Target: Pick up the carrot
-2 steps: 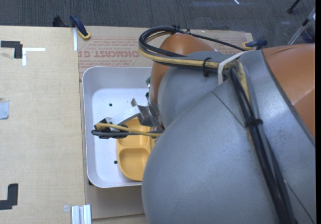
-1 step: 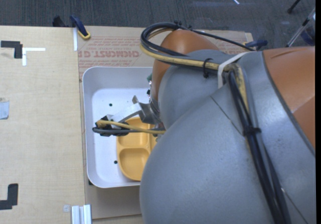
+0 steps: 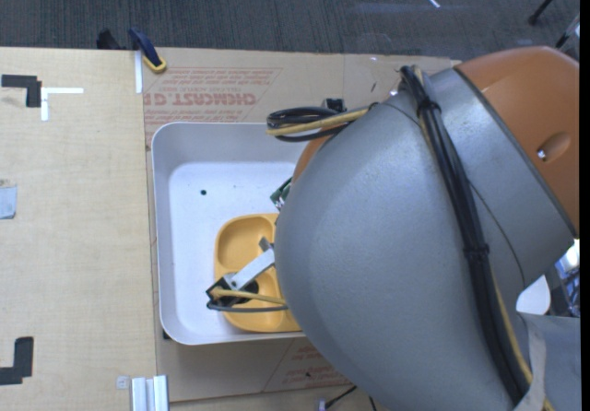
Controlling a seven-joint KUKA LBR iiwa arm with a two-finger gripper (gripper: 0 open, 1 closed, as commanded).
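My grey arm [image 3: 396, 252] with its orange band [image 3: 530, 123] looms over the right part of the left white bin [image 3: 180, 216] and hides what lies beneath it. A thin orange sliver [image 3: 311, 147] peeks out at the arm's upper left edge; I cannot tell whether it is the carrot. From under the arm a silver and black two-pronged piece [image 3: 238, 282] reaches left over a yellow dish [image 3: 241, 243] in the bin; whether it is my gripper or a loose tool is unclear.
A small green and black item [image 3: 281, 190] shows at the arm's edge inside the bin. A black and yellow cable loop [image 3: 304, 120] lies on the cardboard behind the bin. Wooden bench surface [image 3: 74, 234] stretches to the left.
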